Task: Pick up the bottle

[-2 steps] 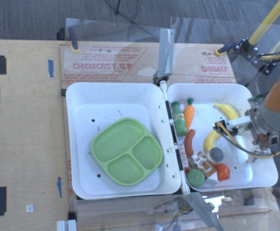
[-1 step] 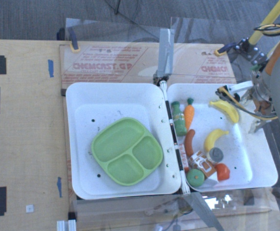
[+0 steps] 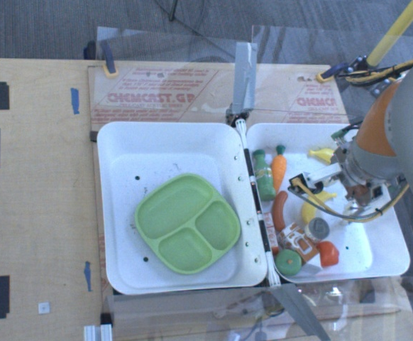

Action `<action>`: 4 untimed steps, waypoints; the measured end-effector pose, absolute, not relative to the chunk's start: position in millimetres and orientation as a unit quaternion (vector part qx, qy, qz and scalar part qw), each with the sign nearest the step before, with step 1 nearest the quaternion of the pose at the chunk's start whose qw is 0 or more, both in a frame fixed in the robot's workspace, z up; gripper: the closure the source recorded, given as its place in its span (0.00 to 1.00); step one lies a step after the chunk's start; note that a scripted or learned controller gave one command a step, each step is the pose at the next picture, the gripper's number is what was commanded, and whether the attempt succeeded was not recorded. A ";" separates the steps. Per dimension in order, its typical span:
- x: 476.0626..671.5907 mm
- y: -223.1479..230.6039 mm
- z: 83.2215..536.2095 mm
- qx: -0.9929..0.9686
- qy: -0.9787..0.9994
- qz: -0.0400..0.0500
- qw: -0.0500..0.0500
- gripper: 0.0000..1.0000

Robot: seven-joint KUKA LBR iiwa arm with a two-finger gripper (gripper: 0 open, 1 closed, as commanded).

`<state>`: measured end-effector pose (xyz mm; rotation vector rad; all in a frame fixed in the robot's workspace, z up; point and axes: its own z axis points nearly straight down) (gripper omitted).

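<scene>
The bottle [image 3: 265, 175] is green with an orange cap and lies along the left wall of the right bin [image 3: 387, 258], cap toward the back. An orange carrot [image 3: 279, 170] lies right beside it. My gripper [image 3: 353, 202] hangs over the middle right of that bin, well to the right of the bottle and apart from it. Nothing shows between it and the bottle except a yellow piece [image 3: 310, 209] lying below the wrist.
The right bin also holds a red sausage [image 3: 280, 211], a yellow banana [image 3: 321, 154], a grey round can [image 3: 319, 228], an orange-and-white box [image 3: 300, 242], a green apple [image 3: 289, 263] and a red fruit [image 3: 328, 253]. A green divided plate [image 3: 187, 223] fills the left bin [image 3: 121, 155].
</scene>
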<state>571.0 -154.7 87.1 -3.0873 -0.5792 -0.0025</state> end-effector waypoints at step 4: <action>649.7 -222.3 248.0 -0.988 -0.153 0.001 0.001 1.00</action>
